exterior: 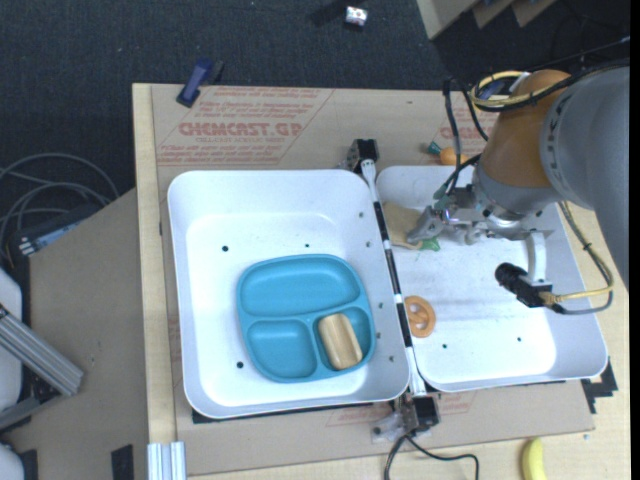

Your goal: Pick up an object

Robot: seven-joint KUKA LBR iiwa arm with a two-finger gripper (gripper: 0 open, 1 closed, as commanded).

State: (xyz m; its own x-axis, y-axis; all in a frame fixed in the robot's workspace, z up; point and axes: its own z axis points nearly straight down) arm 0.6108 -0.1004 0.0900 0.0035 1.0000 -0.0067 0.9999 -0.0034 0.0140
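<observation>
Grey arm [575,133] hovers its gripper [447,223] low over the right bin [520,353], grip state indiscernible, so approach seems underway; next needs descent onto the pretzel [420,317].

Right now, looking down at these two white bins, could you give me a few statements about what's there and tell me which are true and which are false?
1. A blue divided tray lies in the left bin. True.
2. The tan bread-like roll sits in the tray's large top compartment. False: it sits in the lower right compartment.
3. A small pretzel-shaped piece lies in the right bin, near the divide between bins. True.
4. The arm's gripper hovers over the left bin. False: it is over the right bin's upper part.
5. A yellow object lies inside the right bin. False: it lies outside, on the bench below the bin.
</observation>
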